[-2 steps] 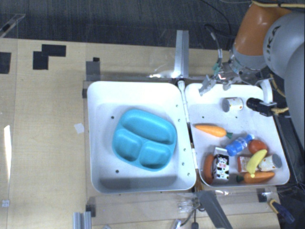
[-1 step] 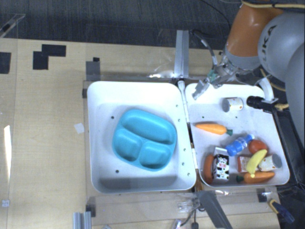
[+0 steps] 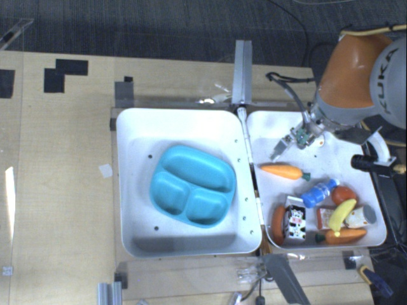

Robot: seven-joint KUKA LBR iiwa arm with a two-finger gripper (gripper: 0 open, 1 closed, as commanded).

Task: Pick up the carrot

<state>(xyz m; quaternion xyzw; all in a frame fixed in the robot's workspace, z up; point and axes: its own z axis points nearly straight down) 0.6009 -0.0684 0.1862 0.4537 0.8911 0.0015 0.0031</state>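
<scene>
1. A clutter of toy food (image 3: 321, 221) crowded the right bin's (image 3: 267, 129) near end.
2. Beyond it the carrot (image 3: 282, 171) lay alone on its side, close to the divider.
3. Farther back, the gripper (image 3: 280, 148) hung just above the carrot; its fingers seemingly empty, their spread too blurred to tell.

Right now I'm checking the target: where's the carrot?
In the right bin, the carrot lies near the left wall, above the blue bottle, below the gripper.
</scene>
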